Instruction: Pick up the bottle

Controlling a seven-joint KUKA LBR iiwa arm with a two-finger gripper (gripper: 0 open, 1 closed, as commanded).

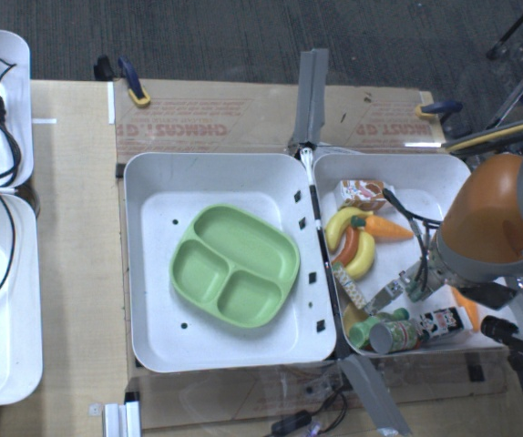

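Seeing the bottle [444, 321] lying on its side well to the right of the green plate [234, 265] and slightly nearer the camera, in the right bin [398, 156]. Running its long axis roughly left to right, pointing the orange tip away from the plate and the base toward it. Crowding it on the plate side with a green can [391, 335], just beside or touching. Pressing close to the bin's near wall, leaving little room there. Hovering the gripper [409, 285] right of the plate, just behind the can and bottle; being unable to tell whether open or closed. Resting a banana [357, 244] and carrot [389, 228] farther back. Sitting on a pale wooden bench [70, 244], bordering dark carpet behind.
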